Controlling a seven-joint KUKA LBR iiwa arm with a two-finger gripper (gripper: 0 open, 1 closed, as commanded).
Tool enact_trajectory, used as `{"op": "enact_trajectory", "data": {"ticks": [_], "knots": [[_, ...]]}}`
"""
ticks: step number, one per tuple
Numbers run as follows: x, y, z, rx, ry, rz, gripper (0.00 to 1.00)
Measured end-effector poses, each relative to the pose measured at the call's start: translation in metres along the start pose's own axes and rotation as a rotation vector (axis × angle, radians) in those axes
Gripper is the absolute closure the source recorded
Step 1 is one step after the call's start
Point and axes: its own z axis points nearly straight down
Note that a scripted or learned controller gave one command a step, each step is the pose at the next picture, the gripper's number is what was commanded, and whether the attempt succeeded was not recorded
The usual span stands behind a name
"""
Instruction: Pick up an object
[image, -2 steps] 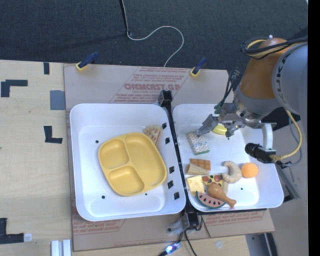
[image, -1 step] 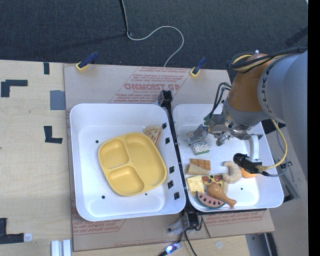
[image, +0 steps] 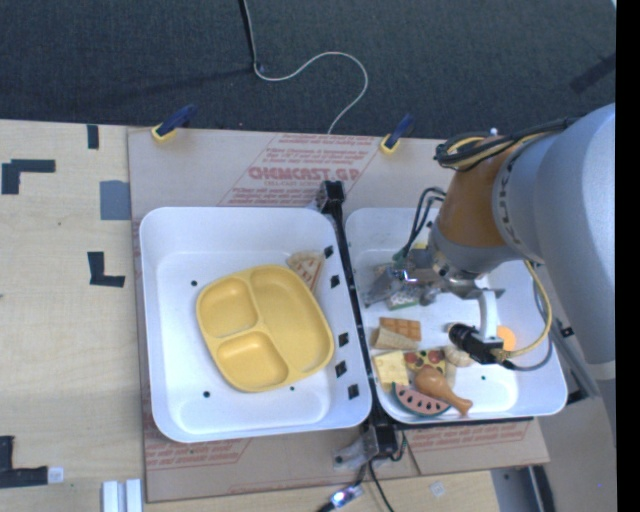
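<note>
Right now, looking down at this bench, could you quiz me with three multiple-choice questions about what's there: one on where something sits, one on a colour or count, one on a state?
1. Where does the divided plate lie?
A. In the left bin
B. In the right bin
C. On the cardboard outside the bins

2. What colour is that plate?
A. Blue
B. Yellow
C. Red

3. How does the plate rest?
A. Flipped upside down
B. Standing on its edge
C. Flat, compartments facing up

Answers:
1. A, since the plate fills the middle of the left bin, while the toy food pieces crowd the right bin under the arm.
2. B, as its whole surface is plain yellow against the white bin.
3. C, because its three hollows open toward the camera.
</note>
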Motion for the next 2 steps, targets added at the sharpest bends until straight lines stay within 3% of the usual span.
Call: {"op": "enact_trajectory", "data": {"ticks": [1, 2], "knots": [[0.001, 0.001, -0.013, -0.002, 0.001, -0.001, 1.00], [0.005, -0.004, -0.057, -0.006, 0.002, 0.000, 1.00]]}}
